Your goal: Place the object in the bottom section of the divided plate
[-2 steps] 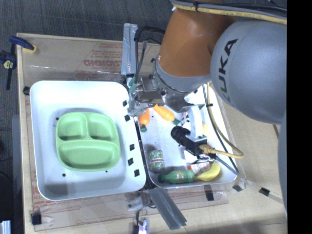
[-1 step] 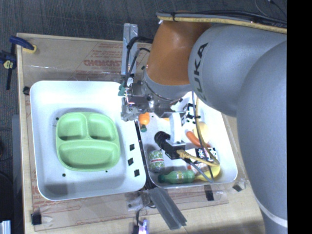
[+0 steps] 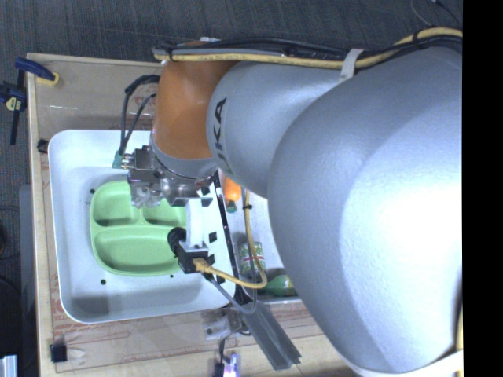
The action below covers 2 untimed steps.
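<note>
Risk no. 1: drop into wrong compartment. Gripper (image 3: pixel 148 188) sits over upper part of divided plate (image 3: pixel 126 256), near 1 o'clock, by the divider, not above the wide bottom section at 6 o'clock. Grip state: can't tell, hidden under wrist. Carried object: can't tell either. Bottom section looks bare, so prob. not placed yet. Small orange item (image 3: pixel 232 188) lies at plate's 3 o'clock, half under arm. Release from here likely lands in top section or bounces off the ridge. Also: yellow cable (image 3: pixel 228 277) at 4 o'clock could catch plate rim and drag it inside left bin (image 3: pixel 71 210).
</note>
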{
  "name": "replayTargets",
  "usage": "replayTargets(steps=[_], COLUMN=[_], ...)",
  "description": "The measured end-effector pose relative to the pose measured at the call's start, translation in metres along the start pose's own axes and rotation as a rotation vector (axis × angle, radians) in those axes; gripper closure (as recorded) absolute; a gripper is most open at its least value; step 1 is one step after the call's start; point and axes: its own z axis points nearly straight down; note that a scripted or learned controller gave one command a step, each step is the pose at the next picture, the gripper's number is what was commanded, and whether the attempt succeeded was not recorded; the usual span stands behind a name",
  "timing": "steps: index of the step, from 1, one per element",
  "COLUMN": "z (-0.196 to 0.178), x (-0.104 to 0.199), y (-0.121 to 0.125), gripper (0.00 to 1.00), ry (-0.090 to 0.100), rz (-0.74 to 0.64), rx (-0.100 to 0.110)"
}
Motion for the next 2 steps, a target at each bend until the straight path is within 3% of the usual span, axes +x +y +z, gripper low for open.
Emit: replayTargets(steps=[1,2], z=[0.077,0.056], x=[0.001,0.062], y=[-0.061,-0.065], gripper=[1.0,1.0], ry=[0.0,0.001], rz=[-0.058,-0.301], rx=[0.002,-0.002])
